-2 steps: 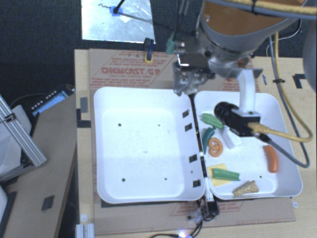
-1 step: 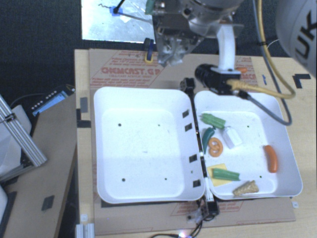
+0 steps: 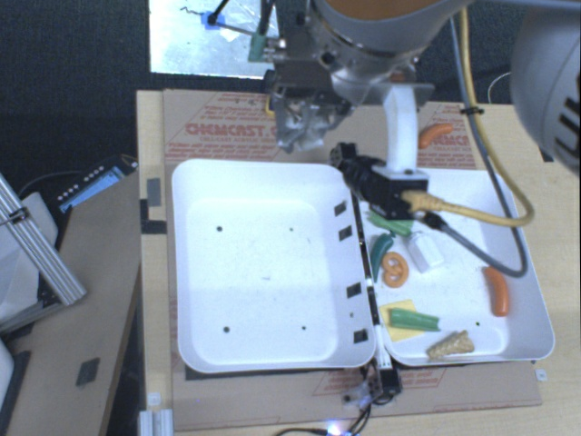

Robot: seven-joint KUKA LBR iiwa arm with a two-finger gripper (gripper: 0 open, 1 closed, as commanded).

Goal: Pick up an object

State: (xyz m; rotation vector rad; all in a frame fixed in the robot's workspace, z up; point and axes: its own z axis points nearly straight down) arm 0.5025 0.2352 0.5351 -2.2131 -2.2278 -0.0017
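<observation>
Looking down on a counter (image 3: 152, 289) carrying two shallow white bins side by side on a sheet of printed brown cardboard (image 3: 227, 121). Finding the claw (image 3: 304, 127) at the far rim of the left bin (image 3: 195, 243), over the cardboard just beyond it, hanging from the grey arm (image 3: 372, 48). Cannot tell whether spread or pressed together: reads as a blurred metallic lump from this angle. Placing the loose things in the right bin (image 3: 531, 330), all well apart from the claw. Spotting an orange toy sausage (image 3: 497, 292) near that bin's right wall, lying flat. Noting a small pretzel (image 3: 395, 268) close to the wall shared with the left bin, with a green pepper (image 3: 381, 246) just beyond it and a white block (image 3: 425, 252) just beside both. Seeing, nearer the front, a green pod-like piece (image 3: 416, 319) resting across a yellow slab (image 3: 397, 327), and a tan cone-shaped piece (image 3: 451, 343) just in front of them by the near rim. Marking a second orange piece (image 3: 436, 134) at the far end of the right bin; cannot tell whether inside the rim or out on the cardboard.
</observation>
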